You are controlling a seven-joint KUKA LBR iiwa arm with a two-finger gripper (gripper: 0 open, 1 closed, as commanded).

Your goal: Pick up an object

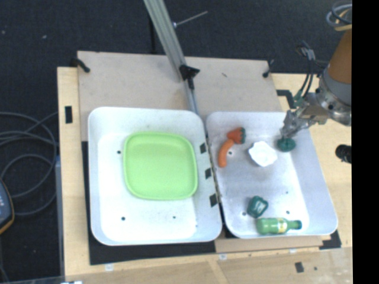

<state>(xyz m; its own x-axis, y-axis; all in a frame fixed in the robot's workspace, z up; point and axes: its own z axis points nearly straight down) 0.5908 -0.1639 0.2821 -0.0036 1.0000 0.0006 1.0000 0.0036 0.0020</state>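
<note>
Arm: I see it (339, 70) coming in at the upper right of the frame, grey with an orange band, reaching down over the right bin's upper right corner.
Gripper: it (291, 132) hangs at the upper right part of the right bin, tip down, right at a small dark green round piece.
Jaws: I cannot tell whether they are apart or together; the tip is too small and dark against the green piece.
Green round piece: it (286, 144) sits directly under the gripper tip, touching or nearly so; I cannot say it is gripped.
Right bin: white and shallow (317, 182), right of centre on the table (71, 176).
Carrot: orange (225, 152), with a red and green piece at its upper end, at the bin's upper left.
White lump: it (262, 154) lies just beside the green round piece, to its left.
Dark green cup: small (257, 206), lower middle of the bin.
Bottle: green with a yellow-green body (278, 224), lying on its side along the lower edge; I can read no label.
Left bin: white (106, 158), holding a light green square plate (160, 165).
Writing: none that I can read anywhere.
</note>
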